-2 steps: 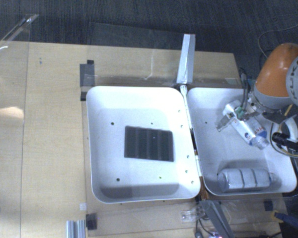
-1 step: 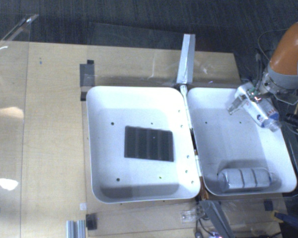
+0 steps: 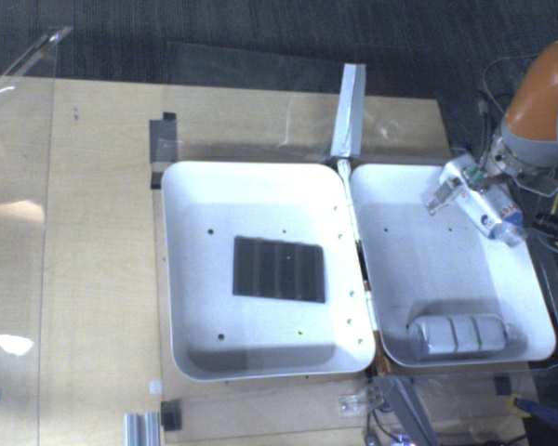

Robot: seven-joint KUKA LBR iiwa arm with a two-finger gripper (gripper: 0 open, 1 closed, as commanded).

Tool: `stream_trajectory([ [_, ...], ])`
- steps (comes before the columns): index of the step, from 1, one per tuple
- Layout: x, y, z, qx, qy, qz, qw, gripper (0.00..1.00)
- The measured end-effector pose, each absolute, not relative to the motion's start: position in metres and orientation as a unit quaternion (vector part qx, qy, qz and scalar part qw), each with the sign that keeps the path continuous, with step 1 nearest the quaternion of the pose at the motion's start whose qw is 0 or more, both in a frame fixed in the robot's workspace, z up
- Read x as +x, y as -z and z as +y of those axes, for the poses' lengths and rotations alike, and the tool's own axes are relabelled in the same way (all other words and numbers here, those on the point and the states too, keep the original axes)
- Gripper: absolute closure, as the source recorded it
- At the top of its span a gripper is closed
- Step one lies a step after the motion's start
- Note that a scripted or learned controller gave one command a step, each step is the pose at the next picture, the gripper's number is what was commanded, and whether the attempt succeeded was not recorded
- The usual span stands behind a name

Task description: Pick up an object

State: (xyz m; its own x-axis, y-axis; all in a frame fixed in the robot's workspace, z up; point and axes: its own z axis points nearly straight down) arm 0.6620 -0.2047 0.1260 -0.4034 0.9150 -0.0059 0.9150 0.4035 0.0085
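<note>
Camera view, fixed overhead, slanted; one moment catalogued.

Item 1: pale wooden bench carrying two shallow white plastic bins side by side.

Item 2: left white bin. Contents: one dark grey, flat, rectangular ribbed pad, lying near the middle of the bin floor, apart from every wall.

Item 3: right white bin. Contents: one light grey, rounded, segmented block, lying flat against the near wall at the bin's lower edge. It is well apart from the arm.

Item 4: grey KUKA arm with orange band, entering from the right. Its two-finger gripper hangs over the far right corner of the right bin, pointing left and slightly downward. Whether the fingers are spread or closed cannot be told at this size and angle. Nothing is visible between them. Pale and blue fittings sit on the wrist body just behind the fingers.

Item 5: narrow grey metal bar standing behind the seam between the two bins.

Status of task: judged not begun in any effective sense. Both candidate objects rest on their bin floors, untouched. The gripper is above neither; the segmented block is the nearer, lying in the same bin but at the opposite end.

Remaining: travel over a chosen object, descent, closing on it, and lift. All four steps appear outstanding. The block's position against the bin wall may leave little room for a finger on that side.
</note>
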Motion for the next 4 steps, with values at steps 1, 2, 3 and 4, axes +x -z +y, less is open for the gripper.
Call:
stream_trajectory([
  [1,0.645,-0.207,-0.205,0.536,-0.0018,0.844,0.005,0.00],
  [2,0.504,-0.159,-0.151,0.628,-0.0009,0.778,0.001,0.00],
  [3,0.574,-0.089,-0.201,0.609,-0.0028,0.793,0.006,0.00],
  [4,0.558,-0.089,-0.205,0.594,-0.0034,0.804,0.006,0.00],
])
